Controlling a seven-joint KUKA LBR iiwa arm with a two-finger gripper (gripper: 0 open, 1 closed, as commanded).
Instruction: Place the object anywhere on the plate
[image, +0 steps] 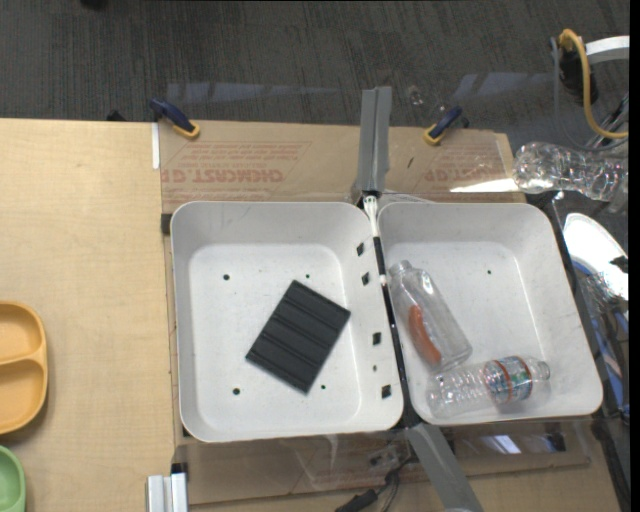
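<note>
In the left bin (190, 300) a black ridged slab (298, 335) lies flat, the right bin (540, 250) holds a clear bottle (432, 318) and a labelled bottle (490, 383), and I cannot tell my claw's state.

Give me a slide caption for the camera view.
Black ribbed pad in left bin; two clear bottles in right bin.

Both bins (190, 330) are white with small black dots. The ridged pad (298, 335) is black. One clear bottle (428, 315) shows orange inside; the other bottle (490, 383) has a red-and-green label. The tabletop (80, 230) is pale tan, the plate (20, 365) yellow-orange.
</note>
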